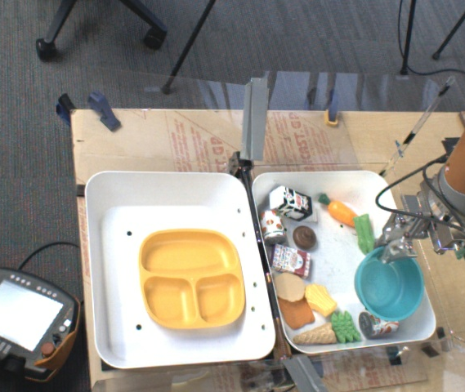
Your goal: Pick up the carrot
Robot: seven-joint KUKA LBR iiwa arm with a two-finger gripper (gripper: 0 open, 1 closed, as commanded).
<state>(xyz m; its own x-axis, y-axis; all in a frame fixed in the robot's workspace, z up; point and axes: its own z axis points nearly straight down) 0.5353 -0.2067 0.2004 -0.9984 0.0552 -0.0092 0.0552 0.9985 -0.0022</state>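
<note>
Right now the carrot [342, 212] lies in the upper part of the right bin [412, 188], long axis slanting, green top toward upper left, orange tip toward lower right, just beside a green piece [365, 233]. Same bin: teal bowl [389, 288], small cartons, other toy food. Left bin [118, 211] holds a yellow divided tray [192, 278]. Gripper [400, 242] sits at the bowl's upper rim, right of the carrot; whether its fingers are spread or closed — cannot tell.
</note>
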